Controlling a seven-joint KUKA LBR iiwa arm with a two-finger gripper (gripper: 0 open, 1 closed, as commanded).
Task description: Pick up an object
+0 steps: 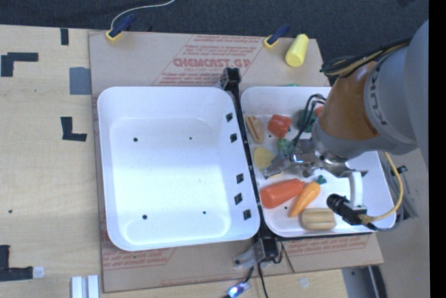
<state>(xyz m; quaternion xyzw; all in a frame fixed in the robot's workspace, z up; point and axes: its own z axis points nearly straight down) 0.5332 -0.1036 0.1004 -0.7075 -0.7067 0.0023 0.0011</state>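
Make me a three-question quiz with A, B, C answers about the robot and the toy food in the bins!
1. Where is the gripper?
A. over the right bin
B. over the left bin
C. off the bench

2. What colour is the toy lying outside the bins on the cardboard?
A. blue
B. yellow
C. purple

3. How does the small carrot lie?
A. standing on its tip
B. flat, slanted, beside the tan bread roll
C. on the carpet

Answers: 1 A, the arm comes down among the toys there. 2 B, it is plainly yellow. 3 B, it rests on the bin floor by the roll.
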